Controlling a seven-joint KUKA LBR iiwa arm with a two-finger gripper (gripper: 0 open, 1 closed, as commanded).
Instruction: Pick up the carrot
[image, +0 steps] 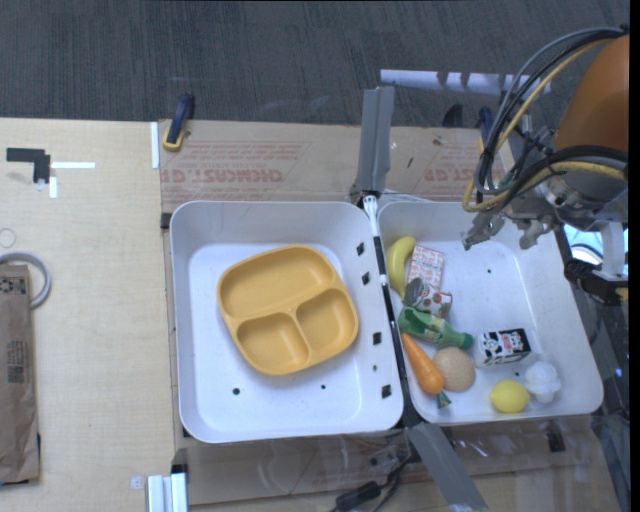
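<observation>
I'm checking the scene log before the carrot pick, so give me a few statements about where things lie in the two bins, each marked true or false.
1. The orange carrot lies in the right white bin. True.
2. The yellow three-compartment plastic plate sits in the same bin as the carrot. False: it is in the left white bin.
3. The carrot lies beside the tan round potato-like ball. True.
4. The pincer grips the carrot. False: it is over the right bin's far side, apart from the carrot.
5. The small black-and-white milk carton stands on the yellow plate. False: it is in the right bin, near the yellow lemon.
</observation>
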